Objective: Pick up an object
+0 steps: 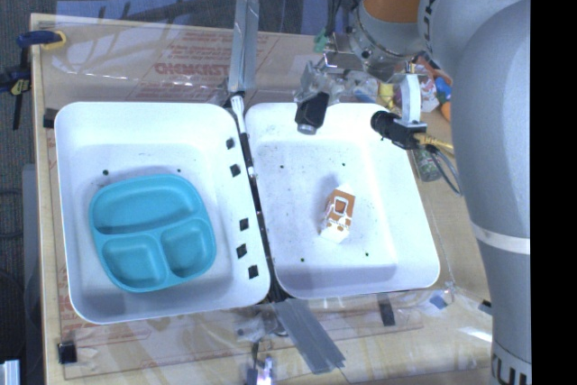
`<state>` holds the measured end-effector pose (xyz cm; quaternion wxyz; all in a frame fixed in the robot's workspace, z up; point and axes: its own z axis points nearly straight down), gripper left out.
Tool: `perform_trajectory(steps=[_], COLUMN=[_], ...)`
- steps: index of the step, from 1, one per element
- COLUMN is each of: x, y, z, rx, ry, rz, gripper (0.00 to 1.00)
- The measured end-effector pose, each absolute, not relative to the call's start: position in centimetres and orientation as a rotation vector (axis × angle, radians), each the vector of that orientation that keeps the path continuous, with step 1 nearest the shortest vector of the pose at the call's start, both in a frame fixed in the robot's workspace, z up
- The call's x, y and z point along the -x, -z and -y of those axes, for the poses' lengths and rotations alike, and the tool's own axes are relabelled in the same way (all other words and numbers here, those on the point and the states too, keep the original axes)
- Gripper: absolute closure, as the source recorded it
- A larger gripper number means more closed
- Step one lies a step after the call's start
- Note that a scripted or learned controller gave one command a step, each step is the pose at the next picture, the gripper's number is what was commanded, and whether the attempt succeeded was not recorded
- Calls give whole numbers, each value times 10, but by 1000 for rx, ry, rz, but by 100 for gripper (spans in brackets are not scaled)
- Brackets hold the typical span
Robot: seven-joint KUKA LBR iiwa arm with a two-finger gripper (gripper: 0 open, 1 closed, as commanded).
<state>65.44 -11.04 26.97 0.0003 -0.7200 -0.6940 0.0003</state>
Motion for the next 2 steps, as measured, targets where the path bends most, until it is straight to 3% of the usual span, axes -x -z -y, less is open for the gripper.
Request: perform_trajectory(steps=[1, 2], x=[-654, -588], y=[-269, -135], z=[110, 118], rx=[2260, 2312], ry=[-3, -5], rz=[2179, 2125], gripper=[0, 0])
